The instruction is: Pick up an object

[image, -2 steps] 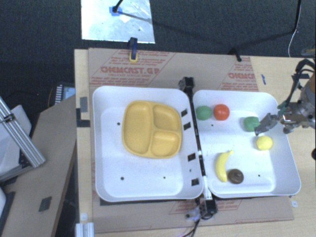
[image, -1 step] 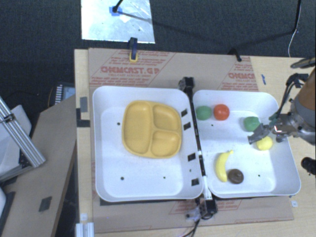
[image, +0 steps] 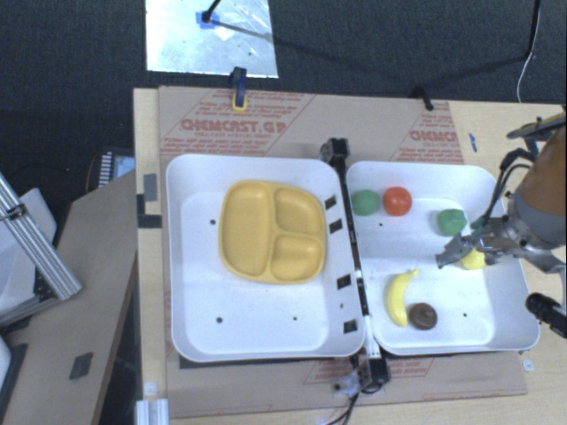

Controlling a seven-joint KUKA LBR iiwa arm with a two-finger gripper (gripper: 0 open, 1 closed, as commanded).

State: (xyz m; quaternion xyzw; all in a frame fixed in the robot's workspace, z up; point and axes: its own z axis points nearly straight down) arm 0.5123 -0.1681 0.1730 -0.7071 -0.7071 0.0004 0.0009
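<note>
Yellow object (image: 474,259) under gripper (image: 461,253) near bin's right wall (image: 512,277).

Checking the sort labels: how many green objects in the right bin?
2. One green ball at the bin's far left beside the orange-red ball; another green object further right, near the gripper. The arm may hide more.

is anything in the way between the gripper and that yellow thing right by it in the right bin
Nothing visible is. The gripper sits low in the right bin, right against the small yellow object. The green ball lies just behind, the banana nearer the front, both off to the side.
</note>
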